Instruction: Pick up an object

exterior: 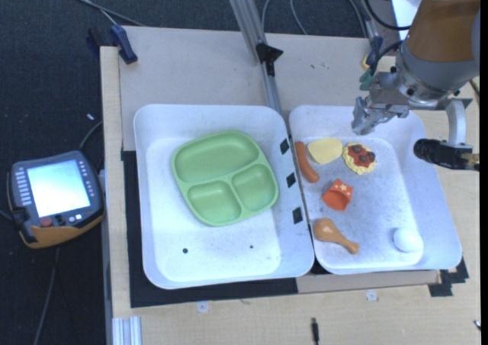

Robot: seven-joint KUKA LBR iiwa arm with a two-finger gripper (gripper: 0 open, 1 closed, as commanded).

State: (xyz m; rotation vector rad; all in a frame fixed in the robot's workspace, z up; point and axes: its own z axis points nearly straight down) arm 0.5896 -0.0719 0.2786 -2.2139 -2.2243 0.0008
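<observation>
A small round toy pizza (360,158) with red topping lies in the right-hand bin (435,206), just below and in front of the gripper (366,124), nearest of all the pieces to it and my guess for the target. Beside the pizza, further from the jaws, rests a pale yellow wedge (325,150), touching or nearly touching it. A sausage (306,162) lies beyond that, along the bin's inner wall. Below the jaws and well apart sit an orange-red block (337,195), a drumstick (335,234) and a white egg (407,240).

The gripper hangs over the bin's far rim on the grey arm (438,38). I cannot tell how wide the jaws stand; nothing is visible between them.

This looks like the approach step, nothing lifted yet. The next move calls for centring over one piece, descending, then closing squarely.

The left bin (152,252), well away, holds a green divided plate (225,177).
</observation>
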